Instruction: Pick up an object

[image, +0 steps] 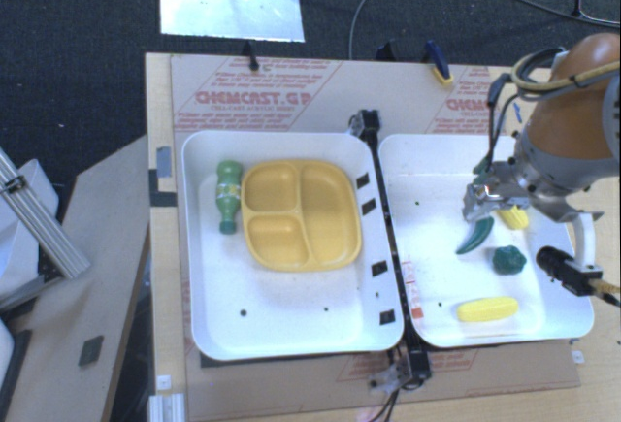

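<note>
The green pepper point(475, 236) hangs pinched in the claw point(479, 207) above the right bin point(427, 313); next, lift it clear without slipping.

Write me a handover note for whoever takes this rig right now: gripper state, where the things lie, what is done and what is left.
Gripper: low over the right bin, just above the green pepper; nothing visibly between its fingers.
Right bin also holds a small yellow piece beside the gripper, a dark green lump and a yellow block near the front.
Left bin: yellow divided plate with a green bottle lying along its left side.
Done: arm brought over the right bin.
Left: grasp one object, likely the pepper, and lift it.
</note>
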Robot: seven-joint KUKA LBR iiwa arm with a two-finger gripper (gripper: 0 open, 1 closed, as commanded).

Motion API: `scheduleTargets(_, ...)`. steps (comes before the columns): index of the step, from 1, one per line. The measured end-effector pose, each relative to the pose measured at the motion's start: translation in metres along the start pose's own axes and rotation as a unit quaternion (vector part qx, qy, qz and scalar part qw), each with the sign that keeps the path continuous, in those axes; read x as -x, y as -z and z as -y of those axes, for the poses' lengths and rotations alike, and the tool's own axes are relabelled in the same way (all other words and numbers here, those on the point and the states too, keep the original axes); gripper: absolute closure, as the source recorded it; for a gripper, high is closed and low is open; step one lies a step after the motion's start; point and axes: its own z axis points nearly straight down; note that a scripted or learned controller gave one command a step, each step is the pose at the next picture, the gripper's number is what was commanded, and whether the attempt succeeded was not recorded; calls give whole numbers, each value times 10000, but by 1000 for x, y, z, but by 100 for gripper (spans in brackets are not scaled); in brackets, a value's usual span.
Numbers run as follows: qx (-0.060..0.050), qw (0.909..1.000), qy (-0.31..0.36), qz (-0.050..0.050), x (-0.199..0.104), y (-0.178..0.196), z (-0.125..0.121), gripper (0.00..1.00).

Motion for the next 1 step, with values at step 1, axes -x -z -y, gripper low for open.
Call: scheduleTargets(1,11,10000,7,-1,-53,12,3,100)
